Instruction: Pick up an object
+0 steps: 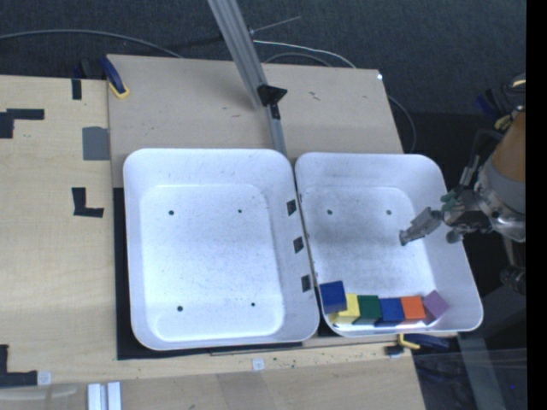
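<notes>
My grey two-finger gripper (416,229) hung over the right white bin (367,171), holding nothing I could see. I could not tell its state. The row of small coloured blocks (380,307) lay below it, along the near wall.

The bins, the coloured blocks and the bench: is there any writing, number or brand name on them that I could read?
None can be read.
Blocks in the right bin: plain coloured faces, no print.
Left bin: only dark dots, no letters.
Black tape pieces on the bench: shapes, not text.
</notes>
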You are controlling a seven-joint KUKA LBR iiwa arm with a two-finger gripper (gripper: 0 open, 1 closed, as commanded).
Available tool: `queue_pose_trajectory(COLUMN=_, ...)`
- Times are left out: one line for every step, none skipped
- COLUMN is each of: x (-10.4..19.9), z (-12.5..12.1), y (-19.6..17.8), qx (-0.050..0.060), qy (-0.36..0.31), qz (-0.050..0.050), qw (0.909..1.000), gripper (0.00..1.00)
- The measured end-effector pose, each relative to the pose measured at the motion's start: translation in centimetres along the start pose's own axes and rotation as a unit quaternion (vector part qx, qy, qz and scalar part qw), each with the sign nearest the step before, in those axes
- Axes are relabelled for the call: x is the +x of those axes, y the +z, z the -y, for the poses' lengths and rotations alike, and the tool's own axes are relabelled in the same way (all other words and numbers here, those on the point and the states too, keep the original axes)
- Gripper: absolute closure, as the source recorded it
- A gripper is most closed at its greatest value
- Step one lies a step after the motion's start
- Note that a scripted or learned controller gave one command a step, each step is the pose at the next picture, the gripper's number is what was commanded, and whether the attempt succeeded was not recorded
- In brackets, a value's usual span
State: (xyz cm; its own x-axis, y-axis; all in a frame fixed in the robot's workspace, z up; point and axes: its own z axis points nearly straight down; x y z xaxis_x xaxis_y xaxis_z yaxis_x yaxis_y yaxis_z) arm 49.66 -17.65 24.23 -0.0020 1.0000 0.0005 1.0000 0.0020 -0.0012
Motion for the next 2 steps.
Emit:
queue_pose_trajectory(x=0.3, z=-4.4, y=-5.8, qx=-0.004, qy=-0.001, qz=0.001, qw=1.0000, gripper=0.00)
queue_pose_trajectory(x=-2.2, z=-6.9, y=-7.5, qx=-0.002, qy=0.000, qz=0.001, qw=1.0000, gripper=0.00)
